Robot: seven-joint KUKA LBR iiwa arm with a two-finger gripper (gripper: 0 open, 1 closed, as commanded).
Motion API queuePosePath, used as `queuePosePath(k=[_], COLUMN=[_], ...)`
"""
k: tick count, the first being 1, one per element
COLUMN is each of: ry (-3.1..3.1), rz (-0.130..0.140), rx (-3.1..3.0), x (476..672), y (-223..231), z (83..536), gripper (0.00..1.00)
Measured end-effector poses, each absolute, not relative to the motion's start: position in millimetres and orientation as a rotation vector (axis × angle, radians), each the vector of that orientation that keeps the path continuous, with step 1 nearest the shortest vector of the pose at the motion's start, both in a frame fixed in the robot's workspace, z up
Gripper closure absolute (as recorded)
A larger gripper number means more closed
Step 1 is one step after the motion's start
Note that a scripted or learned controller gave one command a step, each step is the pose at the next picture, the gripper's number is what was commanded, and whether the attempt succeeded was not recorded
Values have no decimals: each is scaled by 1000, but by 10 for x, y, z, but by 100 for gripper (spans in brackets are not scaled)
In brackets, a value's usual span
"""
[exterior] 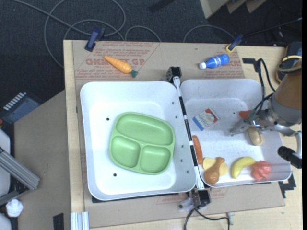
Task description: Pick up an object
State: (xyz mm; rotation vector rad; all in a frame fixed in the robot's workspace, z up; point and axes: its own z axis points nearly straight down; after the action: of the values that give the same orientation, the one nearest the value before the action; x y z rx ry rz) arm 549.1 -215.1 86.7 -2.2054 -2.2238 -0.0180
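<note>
Tan object (255, 137) just beside pincer (238, 127)

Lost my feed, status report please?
End effector low in right bin, fingers unclear. Tan object beside it, not held. Banana nearby.

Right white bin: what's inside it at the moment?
Inside the right white bin: a small red-and-blue carton, a red sausage, a toy drumstick, a yellow banana, a pink lump and a tan piece beneath the claw. The arm covers the bin's right side.
</note>
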Motion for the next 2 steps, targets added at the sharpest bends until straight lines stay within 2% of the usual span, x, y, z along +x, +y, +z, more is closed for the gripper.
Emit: queuePosePath(k=[1,2], ry=[-2229,-2227], rz=[-7,-11], rx=[-2223,-2219], x=[5824,5707], y=[-1589,-2033], z=[867,876], gripper=[0,0])
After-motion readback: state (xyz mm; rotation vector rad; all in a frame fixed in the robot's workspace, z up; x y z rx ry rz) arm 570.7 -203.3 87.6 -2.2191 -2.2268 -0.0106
